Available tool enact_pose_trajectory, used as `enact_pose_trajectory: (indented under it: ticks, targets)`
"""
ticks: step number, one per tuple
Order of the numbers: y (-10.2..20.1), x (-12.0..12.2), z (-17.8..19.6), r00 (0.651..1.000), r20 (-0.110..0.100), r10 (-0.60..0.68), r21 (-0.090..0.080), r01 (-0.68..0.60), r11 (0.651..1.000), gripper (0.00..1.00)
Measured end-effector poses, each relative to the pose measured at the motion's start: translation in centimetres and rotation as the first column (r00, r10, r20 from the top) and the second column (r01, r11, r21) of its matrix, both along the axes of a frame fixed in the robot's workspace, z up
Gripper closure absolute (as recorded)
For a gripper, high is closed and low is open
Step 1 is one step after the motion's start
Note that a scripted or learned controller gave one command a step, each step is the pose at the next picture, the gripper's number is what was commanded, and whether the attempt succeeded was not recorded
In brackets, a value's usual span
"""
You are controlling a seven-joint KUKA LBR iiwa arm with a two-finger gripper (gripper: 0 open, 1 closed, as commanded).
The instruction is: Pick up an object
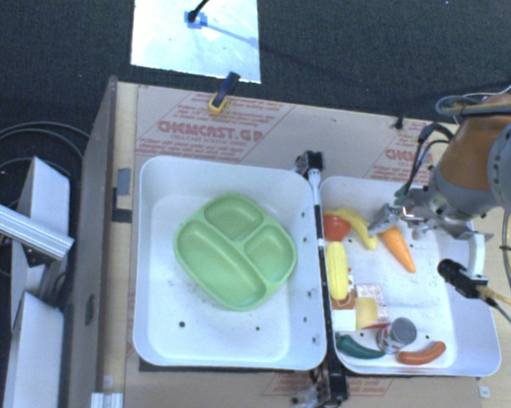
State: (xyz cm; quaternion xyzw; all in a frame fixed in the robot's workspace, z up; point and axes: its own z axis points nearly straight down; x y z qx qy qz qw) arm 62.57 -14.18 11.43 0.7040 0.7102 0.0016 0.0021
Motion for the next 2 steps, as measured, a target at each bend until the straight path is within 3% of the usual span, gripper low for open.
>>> enact_pose_trajectory:
  ticks: [1,2]
  targets:
    - [-0.3,0.1,-3.1,1.0,-0.005,-0.004,0.0,0.004,1.0,0.0]
    - [-0.3,0.2,-1.9,1.0,-0.001,-0.002,0.0,0.002,1.0,1.0]
